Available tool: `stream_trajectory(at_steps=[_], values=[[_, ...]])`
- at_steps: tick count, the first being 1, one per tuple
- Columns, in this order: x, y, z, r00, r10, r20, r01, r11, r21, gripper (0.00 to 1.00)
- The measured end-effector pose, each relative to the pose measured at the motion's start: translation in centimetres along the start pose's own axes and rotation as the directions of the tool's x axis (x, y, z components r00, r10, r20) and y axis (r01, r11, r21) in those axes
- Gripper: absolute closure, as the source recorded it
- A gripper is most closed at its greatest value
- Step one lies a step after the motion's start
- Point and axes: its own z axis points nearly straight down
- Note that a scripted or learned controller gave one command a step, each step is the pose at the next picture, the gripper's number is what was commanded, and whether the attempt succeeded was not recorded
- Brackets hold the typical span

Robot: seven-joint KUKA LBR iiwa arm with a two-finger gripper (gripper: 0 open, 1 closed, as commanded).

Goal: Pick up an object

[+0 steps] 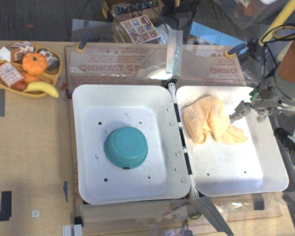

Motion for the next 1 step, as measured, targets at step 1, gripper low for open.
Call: stream_trajectory(at_steps=[1], values=[[-4.37, 1.12, 11.16, 0.987, -0.163, 0.001, 0.163, 0.987, -0.003, 0.0]])
